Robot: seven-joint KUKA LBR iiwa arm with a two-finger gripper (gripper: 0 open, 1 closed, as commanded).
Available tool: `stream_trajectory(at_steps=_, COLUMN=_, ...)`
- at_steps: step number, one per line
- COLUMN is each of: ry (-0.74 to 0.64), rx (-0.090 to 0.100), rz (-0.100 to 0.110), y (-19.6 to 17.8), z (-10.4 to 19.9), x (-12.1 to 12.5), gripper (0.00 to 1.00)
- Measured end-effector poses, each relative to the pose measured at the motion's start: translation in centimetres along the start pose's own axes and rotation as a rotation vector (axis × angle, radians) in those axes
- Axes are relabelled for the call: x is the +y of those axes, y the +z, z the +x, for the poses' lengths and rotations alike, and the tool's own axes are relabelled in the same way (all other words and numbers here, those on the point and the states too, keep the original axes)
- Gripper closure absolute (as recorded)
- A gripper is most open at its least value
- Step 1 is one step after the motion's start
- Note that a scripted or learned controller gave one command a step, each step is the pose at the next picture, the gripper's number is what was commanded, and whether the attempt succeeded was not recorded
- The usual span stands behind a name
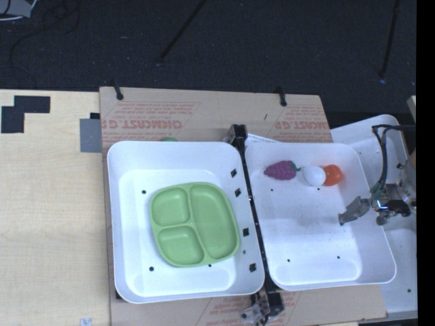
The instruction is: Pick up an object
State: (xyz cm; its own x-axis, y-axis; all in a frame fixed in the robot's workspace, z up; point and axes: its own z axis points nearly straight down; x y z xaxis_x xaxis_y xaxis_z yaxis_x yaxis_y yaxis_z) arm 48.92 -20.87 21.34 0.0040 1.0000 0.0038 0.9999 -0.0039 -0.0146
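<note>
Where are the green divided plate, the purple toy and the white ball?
green divided plate (195, 224): camera view, on its centre ridge.
purple toy (280, 170): camera view, middle of its body.
white ball (313, 176): camera view, its top surface.

My gripper (355, 211) hangs over the right side of the right bin (319, 277), above bare white floor. Near that bin's far wall lie a purple toy (280, 170), a white ball (313, 176) and an orange ball (332, 174) in a row, the two balls touching. In the left bin (129, 182) rests a green divided plate (194, 223).
</note>
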Motion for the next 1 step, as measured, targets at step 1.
stream_trajectory(at_steps=1, ry=-0.004, rx=-0.004, rz=-0.013, y=-0.66, z=0.03, x=0.29, gripper=0.00)
